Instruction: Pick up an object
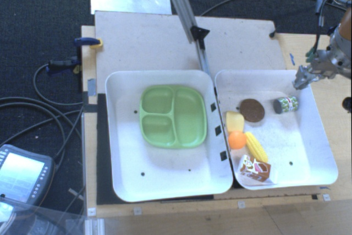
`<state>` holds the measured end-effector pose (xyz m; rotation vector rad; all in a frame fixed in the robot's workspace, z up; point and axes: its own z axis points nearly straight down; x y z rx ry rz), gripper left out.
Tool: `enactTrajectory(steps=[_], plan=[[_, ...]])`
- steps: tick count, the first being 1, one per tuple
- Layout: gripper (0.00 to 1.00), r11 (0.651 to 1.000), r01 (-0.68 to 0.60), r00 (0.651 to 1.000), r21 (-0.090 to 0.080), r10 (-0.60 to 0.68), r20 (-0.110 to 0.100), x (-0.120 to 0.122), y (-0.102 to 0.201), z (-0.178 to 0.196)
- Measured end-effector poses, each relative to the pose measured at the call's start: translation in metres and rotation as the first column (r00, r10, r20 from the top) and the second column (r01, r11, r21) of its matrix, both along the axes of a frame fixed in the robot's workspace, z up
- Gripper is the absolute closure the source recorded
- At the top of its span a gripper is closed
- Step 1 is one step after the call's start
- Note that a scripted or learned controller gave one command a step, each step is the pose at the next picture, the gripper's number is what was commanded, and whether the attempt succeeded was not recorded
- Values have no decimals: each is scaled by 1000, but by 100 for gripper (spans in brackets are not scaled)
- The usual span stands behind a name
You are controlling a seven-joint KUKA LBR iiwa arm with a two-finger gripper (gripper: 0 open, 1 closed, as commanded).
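Note:
The right bin (308, 140) holds a brown round patty (252, 110), a small green-and-white can (286, 104) lying on its side, a yellow block (235, 121), an orange ball (237, 140), a yellow corn cob (256, 146) and a red-and-white packet (254, 168). My gripper (302, 80) hangs over the bin's upper right edge, just up and right of the can, with nothing visibly between its fingers.
The left bin (124, 173) carries a green divided plate (172, 116). A grey metal pole (181, 0) slants down to the seam between the bins. Cables and a teach pendant (19, 173) lie on the floor at left.

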<state>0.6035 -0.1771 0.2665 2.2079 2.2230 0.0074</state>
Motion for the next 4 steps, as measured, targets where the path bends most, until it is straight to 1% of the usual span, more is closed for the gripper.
enactTrajectory(steps=[1, 2, 3, 4], plan=[[100, 1000, -3, 1000, 4, 3, -8, -22, 50, 3], [100, 1000, -3, 1000, 5, 4, -10, -43, 101, -13], [100, 1000, -5, 1000, 5, 5, -9, -58, 159, -11], [100, 1000, -4, 1000, 5, 4, -10, -71, 211, -30]])
